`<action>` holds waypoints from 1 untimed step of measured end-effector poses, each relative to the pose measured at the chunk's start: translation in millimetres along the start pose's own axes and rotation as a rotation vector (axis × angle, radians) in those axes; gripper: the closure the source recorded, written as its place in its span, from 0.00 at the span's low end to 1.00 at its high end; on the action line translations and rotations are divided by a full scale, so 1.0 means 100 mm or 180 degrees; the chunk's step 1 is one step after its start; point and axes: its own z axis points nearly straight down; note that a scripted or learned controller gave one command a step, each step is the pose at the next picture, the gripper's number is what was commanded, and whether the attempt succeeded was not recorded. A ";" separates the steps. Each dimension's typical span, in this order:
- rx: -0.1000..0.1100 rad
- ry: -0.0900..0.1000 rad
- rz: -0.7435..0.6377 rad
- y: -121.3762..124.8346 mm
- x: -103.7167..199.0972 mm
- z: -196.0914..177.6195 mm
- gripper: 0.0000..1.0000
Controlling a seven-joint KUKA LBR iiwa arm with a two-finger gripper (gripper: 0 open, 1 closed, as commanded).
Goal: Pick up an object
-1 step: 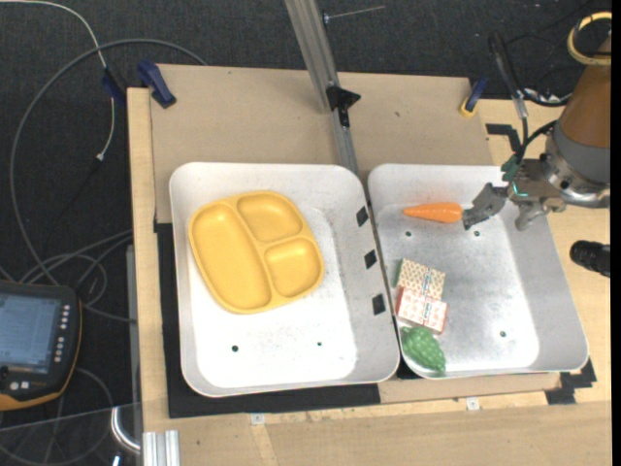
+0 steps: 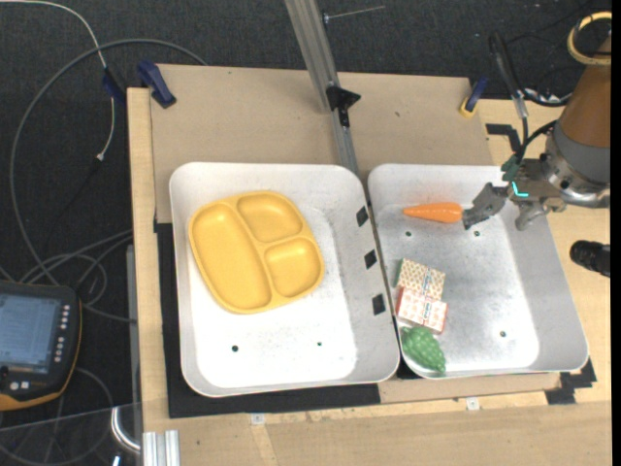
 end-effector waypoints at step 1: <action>0.0019 0.0004 0.0002 -0.09 0.07 0.51 0.00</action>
